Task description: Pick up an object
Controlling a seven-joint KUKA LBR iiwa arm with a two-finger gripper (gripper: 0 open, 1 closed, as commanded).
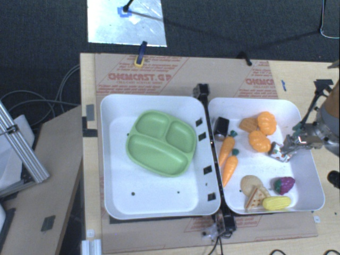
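The right bin (305, 174) holds several toy foods. Two orange fruits (266, 122) (259, 141) lie near its back, beside a brown pastry (248, 124). Two carrots (227, 147) (230, 167) lie along the left wall, with a black block (221, 125) behind them. At the front are a round cookie (248, 183), a sandwich wedge (256, 198), a yellow piece (276, 202) and purple grapes (284, 184). My gripper (282, 151) hangs low over the bin's right half, just right of the nearer orange fruit. I see nothing held in it.
The left bin (117, 190) carries a green divided plate (161, 142). A black divider with clips (211, 153) runs between the bins. The arm (319, 132) comes in over the right bin's right wall. Cardboard (159, 76) lies under both bins.
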